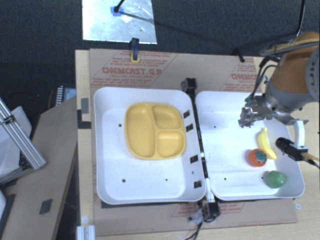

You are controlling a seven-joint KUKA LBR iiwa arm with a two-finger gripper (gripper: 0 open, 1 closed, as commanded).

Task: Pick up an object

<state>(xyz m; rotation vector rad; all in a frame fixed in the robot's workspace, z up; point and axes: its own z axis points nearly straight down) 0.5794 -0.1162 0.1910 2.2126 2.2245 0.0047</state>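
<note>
Ok so, pick-up job, and honestly I'm barely getting started here. My gripper (248, 116) is hanging over the back part of the right bin (225, 154), above bare white floor, and I'm not carrying anything as far as the camera shows. It's too small and glinty from this angle, so I can't tell whether it's open or closed. The stuff I could be going for is all sitting in that same bin, towards the front and the far side from the divider: a banana (266, 144) lying near my gripper, a red-orange fruit (257, 157) touching or just about touching the banana's lower end, and a green ball (275, 179) a little apart from those two, close to the front corner. All three are resting on the bin floor, so nothing is lifted. The left bin (112, 159) is holding a yellow divided plate (153, 130), which is well apart from me and I'm guessing isn't the easy option. So what's done: I'm over the correct bin, more or less. What's left: pretty much everything, meaning lining up over one item, going down, closing on it and bringing it up. I'm figuring the banana is the likeliest target since it's the closest, but that's just my read.
</note>
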